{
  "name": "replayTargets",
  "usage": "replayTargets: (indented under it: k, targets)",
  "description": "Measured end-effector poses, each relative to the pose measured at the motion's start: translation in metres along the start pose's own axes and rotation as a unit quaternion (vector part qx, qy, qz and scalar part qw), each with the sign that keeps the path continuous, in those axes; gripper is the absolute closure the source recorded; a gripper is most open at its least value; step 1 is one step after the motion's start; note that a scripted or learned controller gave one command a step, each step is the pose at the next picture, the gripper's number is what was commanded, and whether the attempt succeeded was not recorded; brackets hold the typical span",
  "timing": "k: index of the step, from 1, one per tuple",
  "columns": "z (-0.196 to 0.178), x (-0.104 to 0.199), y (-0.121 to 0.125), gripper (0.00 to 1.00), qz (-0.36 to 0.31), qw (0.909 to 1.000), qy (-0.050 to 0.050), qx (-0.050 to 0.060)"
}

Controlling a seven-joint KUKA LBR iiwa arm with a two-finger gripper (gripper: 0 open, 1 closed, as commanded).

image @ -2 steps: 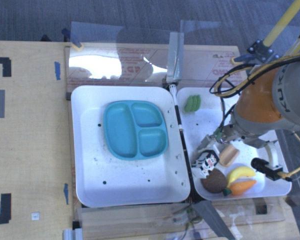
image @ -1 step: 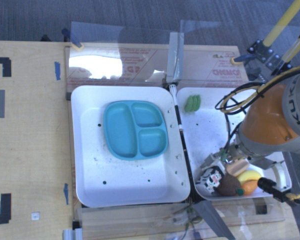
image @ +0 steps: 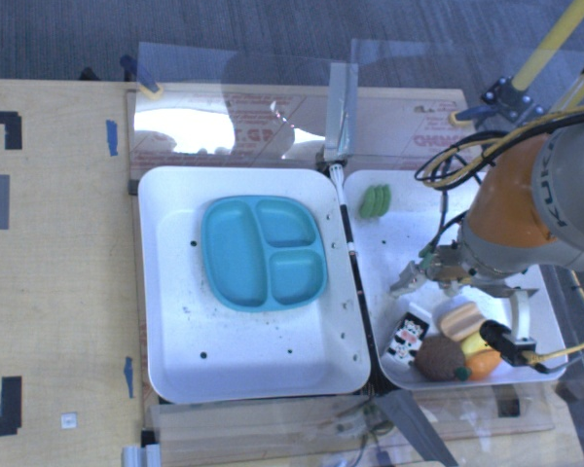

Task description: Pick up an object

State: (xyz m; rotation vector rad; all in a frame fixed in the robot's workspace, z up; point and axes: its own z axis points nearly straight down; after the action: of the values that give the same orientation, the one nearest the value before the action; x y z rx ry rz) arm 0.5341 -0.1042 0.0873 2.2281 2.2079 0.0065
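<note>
My gripper point(image: 416, 275) hangs low over the middle of the right bin point(image: 397, 230), below the grey wrist and the orange band. Just in front of it, in the bin's near right corner, several small objects lie bunched together: a black-and-white toy point(image: 405, 338), a brown fuzzy ball point(image: 439, 357), a tan block point(image: 459, 319), a yellow piece point(image: 474, 342) and an orange piece point(image: 484, 365). A green object point(image: 375, 200) lies apart at the bin's far left corner. I see nothing held at the gripper.
The left bin point(image: 161, 290) holds a blue divided plate point(image: 264, 252). A raised rim point(image: 348, 251) separates the two bins. Yellow and black cables point(image: 467, 154) loop above the arm at the right bin's far side.
</note>
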Motion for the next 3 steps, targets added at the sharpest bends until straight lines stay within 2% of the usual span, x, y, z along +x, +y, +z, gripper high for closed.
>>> replayTargets:
  k: [1,2,3]
  targets:
    - [-0.018,-0.012,-0.05,0.0,0.001,1.0,-0.003,-0.005]
    - [-0.099,0.03,-0.041,0.0,-0.102,0.9948,0.0,0.0]
    - [-0.026,0.003,-0.047,0.0,-0.014,0.9999,0.003,-0.008]
